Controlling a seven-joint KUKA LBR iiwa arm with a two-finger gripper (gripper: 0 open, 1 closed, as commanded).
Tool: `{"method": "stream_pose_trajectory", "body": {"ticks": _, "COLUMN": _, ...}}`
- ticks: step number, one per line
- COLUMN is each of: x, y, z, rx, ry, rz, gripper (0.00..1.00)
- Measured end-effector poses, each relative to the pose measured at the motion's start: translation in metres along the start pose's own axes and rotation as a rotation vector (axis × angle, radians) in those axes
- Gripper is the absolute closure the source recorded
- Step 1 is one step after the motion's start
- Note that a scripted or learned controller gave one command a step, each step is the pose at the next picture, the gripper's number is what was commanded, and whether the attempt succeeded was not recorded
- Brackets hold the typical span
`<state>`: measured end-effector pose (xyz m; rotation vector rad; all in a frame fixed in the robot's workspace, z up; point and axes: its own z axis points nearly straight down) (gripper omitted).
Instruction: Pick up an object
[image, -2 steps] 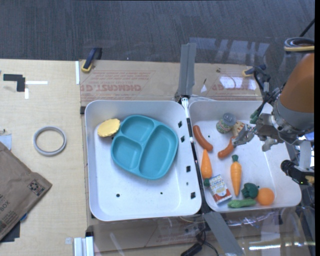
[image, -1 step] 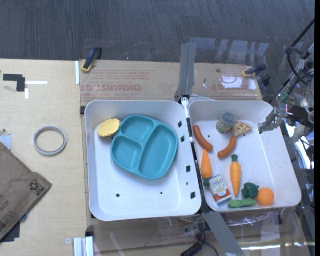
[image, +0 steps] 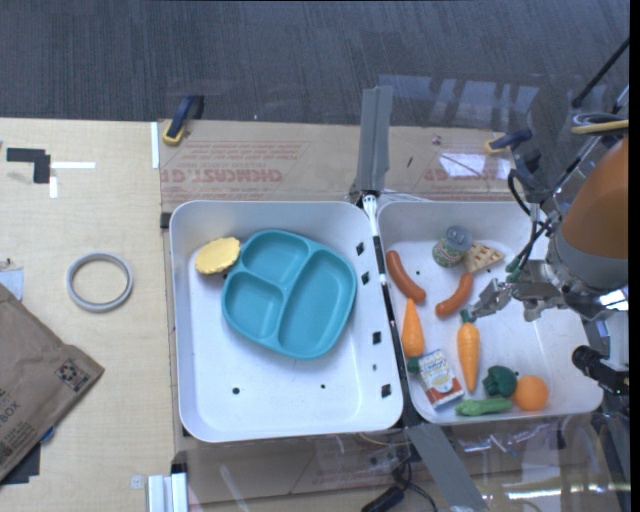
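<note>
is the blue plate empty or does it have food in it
Empty. The blue plate in the left bin shows bare compartments; the yellow food lies beside its upper-left rim, not in it.

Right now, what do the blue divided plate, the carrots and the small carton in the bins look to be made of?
The blue divided plate looks like moulded plastic: one even colour, soft sheen, rounded rims. The two carrots appear to be toy plastic, uniformly orange and smooth. The small carton looks like printed cardboard or plastic; too small to tell which.
</note>
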<state>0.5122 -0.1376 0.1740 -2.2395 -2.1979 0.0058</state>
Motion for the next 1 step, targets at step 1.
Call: {"method": "stream_pose_trajectory", "body": {"ticks": 1, "x": 0.0617, "y": 0.0054, "z": -0.0401, "rx": -0.003, "ry": -0.001, "rz": -0.017, "gripper": 0.0}}
